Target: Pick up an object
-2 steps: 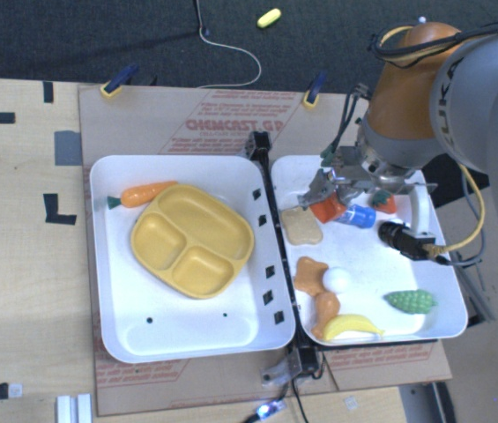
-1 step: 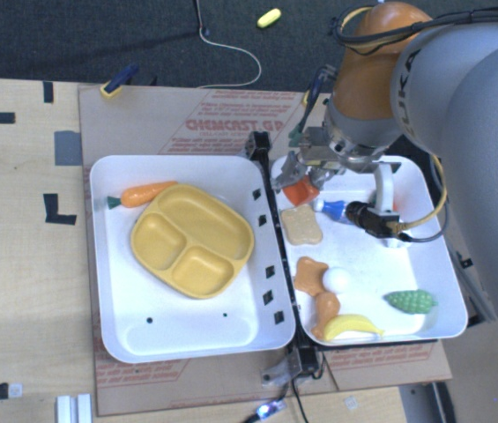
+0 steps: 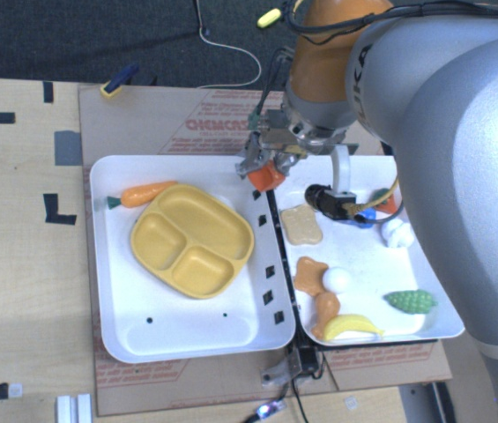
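Gripper [image 3: 264, 167] stands above the divider between the two bins, at their far end. A small orange-red object [image 3: 267, 178] sits at its fingertips and appears to be pinched between nearly closed fingers, clear of the bin floor. Judgement: the pick looks largely accomplished; grip security is unconfirmed. The yellow divided plate [image 3: 192, 239] and toy carrot [image 3: 145, 193] lie in the left bin [image 3: 178, 337]; the banana [image 3: 351, 327] lies in the right bin [image 3: 434, 320].
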Tool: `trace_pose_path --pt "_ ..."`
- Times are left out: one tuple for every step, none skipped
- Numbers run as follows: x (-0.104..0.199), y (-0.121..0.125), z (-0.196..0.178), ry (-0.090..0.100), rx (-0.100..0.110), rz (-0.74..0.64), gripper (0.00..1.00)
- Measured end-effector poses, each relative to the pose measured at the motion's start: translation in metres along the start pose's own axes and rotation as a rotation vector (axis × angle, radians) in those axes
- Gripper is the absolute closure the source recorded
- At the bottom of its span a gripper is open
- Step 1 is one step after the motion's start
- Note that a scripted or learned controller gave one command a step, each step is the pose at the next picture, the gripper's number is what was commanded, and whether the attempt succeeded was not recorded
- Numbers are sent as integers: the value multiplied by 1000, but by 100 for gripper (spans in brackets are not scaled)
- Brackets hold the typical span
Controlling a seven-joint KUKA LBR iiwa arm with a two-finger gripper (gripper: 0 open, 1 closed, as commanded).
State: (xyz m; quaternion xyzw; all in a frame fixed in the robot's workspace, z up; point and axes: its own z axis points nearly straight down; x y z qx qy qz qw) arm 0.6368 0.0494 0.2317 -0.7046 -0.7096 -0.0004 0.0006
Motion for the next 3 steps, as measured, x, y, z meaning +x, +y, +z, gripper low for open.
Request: trace_pose_path --pt "9 7 13 -3 2 5 100" --pt "22 17 15 -3 1 5 100" --pt "18 17 16 -4 1 6 100"
